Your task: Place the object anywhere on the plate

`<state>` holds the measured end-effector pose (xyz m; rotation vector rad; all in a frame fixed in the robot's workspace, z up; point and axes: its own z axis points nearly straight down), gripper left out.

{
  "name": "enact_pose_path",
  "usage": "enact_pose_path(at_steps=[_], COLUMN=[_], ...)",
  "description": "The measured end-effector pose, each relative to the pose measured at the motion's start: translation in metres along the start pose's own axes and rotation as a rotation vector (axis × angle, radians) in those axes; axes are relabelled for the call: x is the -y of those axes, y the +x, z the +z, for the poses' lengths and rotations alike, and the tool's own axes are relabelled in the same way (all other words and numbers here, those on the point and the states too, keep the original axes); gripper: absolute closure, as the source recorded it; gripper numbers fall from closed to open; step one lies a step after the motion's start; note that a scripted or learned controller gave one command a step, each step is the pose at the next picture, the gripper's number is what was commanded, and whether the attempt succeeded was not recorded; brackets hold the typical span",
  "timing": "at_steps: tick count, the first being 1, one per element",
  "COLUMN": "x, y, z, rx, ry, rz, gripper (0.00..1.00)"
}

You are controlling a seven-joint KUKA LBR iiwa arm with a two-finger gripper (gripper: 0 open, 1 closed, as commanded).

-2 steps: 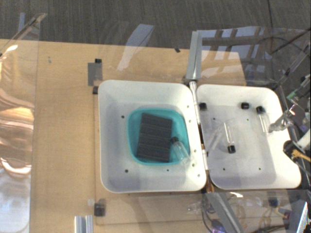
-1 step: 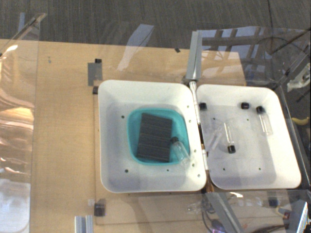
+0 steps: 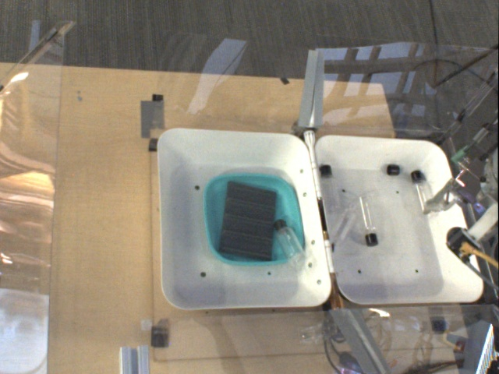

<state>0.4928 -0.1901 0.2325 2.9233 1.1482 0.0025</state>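
A teal plate (image 3: 215, 209) lies in the middle of the left bin (image 3: 179, 271). On it rests a dark grey ribbed rectangular block (image 3: 248, 220), lying flat and slightly tilted. A small clear vial with a black cap (image 3: 285, 237) lies at the plate's right rim, touching the block's lower right corner. My gripper (image 3: 446, 195) hangs over the right edge of the right bin (image 3: 405, 279), far from the plate, and nothing shows in it.
In the right bin a clear tube with a black cap (image 3: 366, 223) lies near the middle. Three small black caps (image 3: 394, 170) sit along its far side. A metal divider (image 3: 310, 92) runs up between the bins.
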Motion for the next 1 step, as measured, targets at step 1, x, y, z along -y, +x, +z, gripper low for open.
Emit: enact_pose_path(at_steps=[1], x=[0.003], y=[-0.0016], z=[-0.1935], rx=[-0.004], ry=[-0.012], rz=[-0.116], gripper=[0.0])
